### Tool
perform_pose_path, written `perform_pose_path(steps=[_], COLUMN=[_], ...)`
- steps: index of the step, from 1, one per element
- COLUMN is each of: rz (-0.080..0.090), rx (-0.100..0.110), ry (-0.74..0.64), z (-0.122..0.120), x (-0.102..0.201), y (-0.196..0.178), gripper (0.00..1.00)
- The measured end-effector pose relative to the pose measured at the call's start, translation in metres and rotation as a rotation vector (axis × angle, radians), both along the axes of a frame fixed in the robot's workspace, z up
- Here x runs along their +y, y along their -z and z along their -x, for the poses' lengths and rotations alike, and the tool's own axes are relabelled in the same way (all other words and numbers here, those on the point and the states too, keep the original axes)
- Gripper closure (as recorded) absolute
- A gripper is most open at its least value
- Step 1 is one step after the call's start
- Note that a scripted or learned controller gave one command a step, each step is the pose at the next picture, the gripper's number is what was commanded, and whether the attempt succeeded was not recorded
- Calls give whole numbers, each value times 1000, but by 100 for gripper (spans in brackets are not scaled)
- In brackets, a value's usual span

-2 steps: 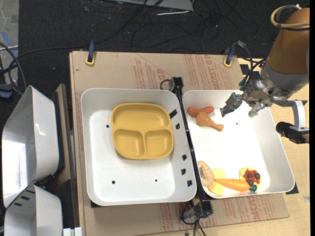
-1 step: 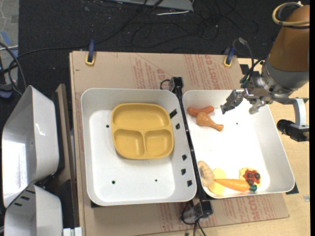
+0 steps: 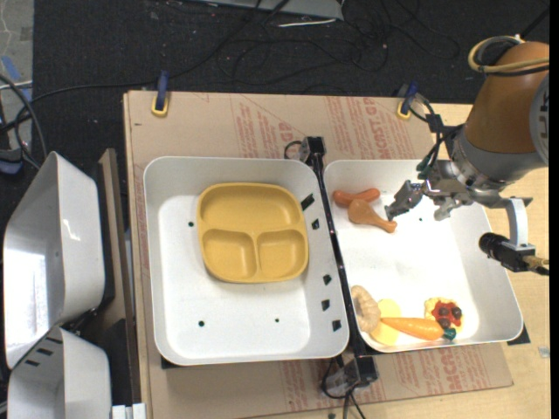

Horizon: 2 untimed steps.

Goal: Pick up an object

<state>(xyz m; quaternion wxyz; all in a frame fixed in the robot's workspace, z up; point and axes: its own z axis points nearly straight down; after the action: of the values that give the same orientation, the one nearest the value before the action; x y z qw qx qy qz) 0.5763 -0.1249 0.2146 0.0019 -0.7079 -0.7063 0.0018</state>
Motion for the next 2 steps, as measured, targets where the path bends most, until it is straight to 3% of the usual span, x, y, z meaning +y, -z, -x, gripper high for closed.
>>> perform_pose_path(steps=[2], rz=[-1], rx=[0], ry=[0], z=[2], x=[-2], y=[118], gripper=[0])
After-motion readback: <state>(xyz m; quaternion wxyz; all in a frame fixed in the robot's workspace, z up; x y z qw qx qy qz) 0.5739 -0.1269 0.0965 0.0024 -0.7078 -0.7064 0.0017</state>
